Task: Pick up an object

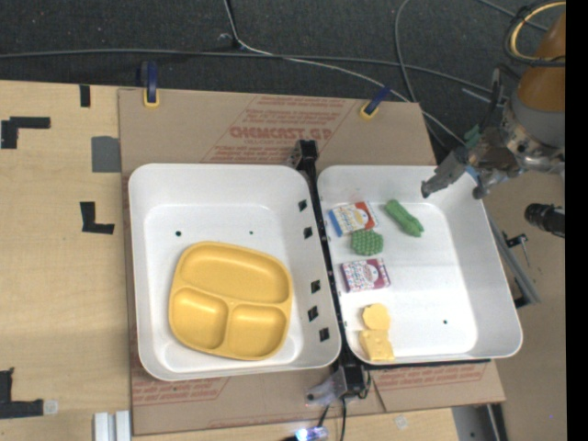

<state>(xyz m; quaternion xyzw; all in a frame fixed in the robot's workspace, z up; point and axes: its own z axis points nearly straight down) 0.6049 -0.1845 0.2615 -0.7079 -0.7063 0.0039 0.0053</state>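
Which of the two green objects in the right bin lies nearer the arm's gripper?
The elongated green piece, at the group's upper right; the round green one sits farther left, between two packets.

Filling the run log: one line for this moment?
gripper over right bin's far corner | green pickle nearby | nothing held

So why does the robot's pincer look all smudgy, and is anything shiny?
In the camera view, the pincer at the right bin's top edge looks soft and smeared; the yellow tray and the small green pickle look sharper. Light is even, shadows faint, with mild sheen on the white bin walls.
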